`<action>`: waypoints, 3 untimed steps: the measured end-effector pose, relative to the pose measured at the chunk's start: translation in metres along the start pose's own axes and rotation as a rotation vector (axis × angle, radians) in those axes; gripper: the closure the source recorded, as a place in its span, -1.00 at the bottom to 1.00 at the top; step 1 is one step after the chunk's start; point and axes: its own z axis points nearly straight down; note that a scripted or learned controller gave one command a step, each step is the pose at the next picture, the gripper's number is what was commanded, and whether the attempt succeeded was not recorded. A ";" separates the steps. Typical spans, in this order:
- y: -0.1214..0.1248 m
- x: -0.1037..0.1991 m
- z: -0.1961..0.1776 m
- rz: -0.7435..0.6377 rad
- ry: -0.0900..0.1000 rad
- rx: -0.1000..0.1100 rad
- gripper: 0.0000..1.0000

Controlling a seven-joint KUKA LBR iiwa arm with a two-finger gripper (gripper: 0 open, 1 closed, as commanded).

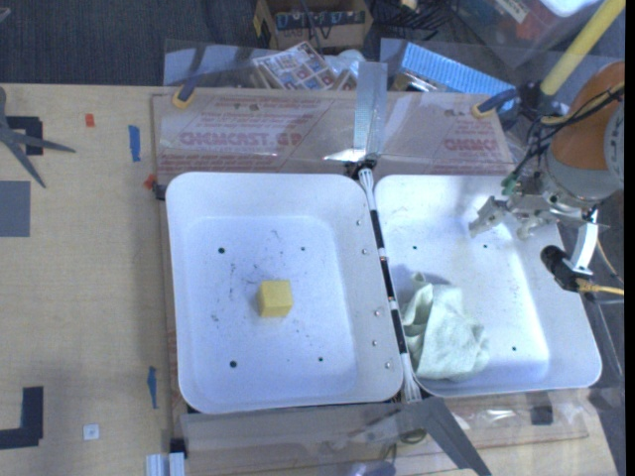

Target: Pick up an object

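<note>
A small yellow cube (276,297) lies near the middle of the left bin (198,216). A crumpled pale cloth (444,331) rests against the near left side of the right bin (556,360). My gripper (505,222) hangs over the far part of the right bin, up and to the right of the cloth and well apart from it. Its fingers (483,216) are spread open with nothing between them. The arm, with its orange band (595,117), comes in from the right.
Clear plastic sheeting (298,132) and a metal divider (369,117) stand behind the bins. A black cable (566,266) loops beside the wrist over the right bin's edge. Wooden benchtop (79,266) extends to the left.
</note>
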 end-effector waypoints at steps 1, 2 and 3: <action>0.001 -0.001 -0.010 -0.002 -0.006 -0.002 1.00; -0.047 0.039 0.010 0.306 -0.007 0.003 1.00; -0.073 0.081 0.009 0.679 -0.006 0.001 1.00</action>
